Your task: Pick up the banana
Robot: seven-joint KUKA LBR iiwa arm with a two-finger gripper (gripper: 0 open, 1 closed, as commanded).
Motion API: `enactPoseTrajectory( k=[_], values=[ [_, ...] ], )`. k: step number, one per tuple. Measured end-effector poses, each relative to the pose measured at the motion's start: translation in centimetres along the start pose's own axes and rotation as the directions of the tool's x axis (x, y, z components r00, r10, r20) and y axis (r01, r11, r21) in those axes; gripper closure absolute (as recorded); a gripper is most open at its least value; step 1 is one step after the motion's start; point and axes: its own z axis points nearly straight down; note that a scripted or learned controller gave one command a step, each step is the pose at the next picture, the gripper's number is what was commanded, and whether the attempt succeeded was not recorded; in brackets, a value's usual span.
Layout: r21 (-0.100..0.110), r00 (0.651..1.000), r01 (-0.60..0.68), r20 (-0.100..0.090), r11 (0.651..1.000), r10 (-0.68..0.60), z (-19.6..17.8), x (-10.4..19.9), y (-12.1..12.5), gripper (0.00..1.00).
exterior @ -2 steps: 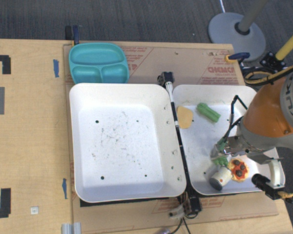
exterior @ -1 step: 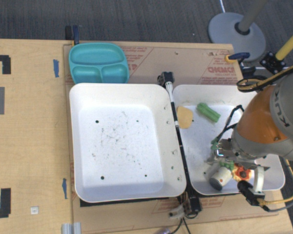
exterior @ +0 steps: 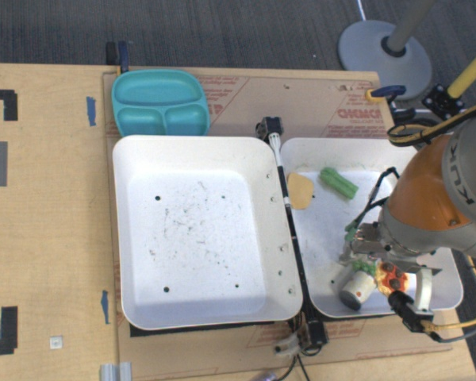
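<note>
- Closest to your lens is the arm (exterior: 436,197). Its orange band hangs over the right side of the right bin (exterior: 325,232).
- Look for the banana (exterior: 300,190) at the far left of that bin. The pale yellow, rounded piece there is the only thing that colour. It lies flat against the wall that meets the other bin, and its shape is too small for you to be certain of it.
- Just to its right, a green oblong object (exterior: 338,182) lies tilted on the bin floor, near the banana but not touching it.
- The gripper (exterior: 363,254) is down in the near half of the right bin, well apart from the banana. The wrist covers it, so you cannot tell whether it is apart or together, and you can see nothing held in it.
- Just below the gripper, a grey cylinder (exterior: 355,290) lies near the front wall. An orange-red piece (exterior: 389,276) and a white piece (exterior: 423,290) sit to its right, partly under the arm.
- The left bin (exterior: 198,228) shows only dark specks and scuffs on its floor.
- Behind the left bin, a teal divided tray (exterior: 160,101) rests on a cardboard sheet (exterior: 301,105).
- Beyond the bench, a round grey stand base (exterior: 383,48) sits on the dark floor.
</note>
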Motion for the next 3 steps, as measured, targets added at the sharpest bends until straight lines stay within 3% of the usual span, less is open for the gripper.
enactPoseTrajectory(
  k=[3],
  values=[
    [-0.005, 1.000, 0.003, 0.003, 1.000, -0.003, -2.9, 0.1, 0.2, 1.00]
  ],
)
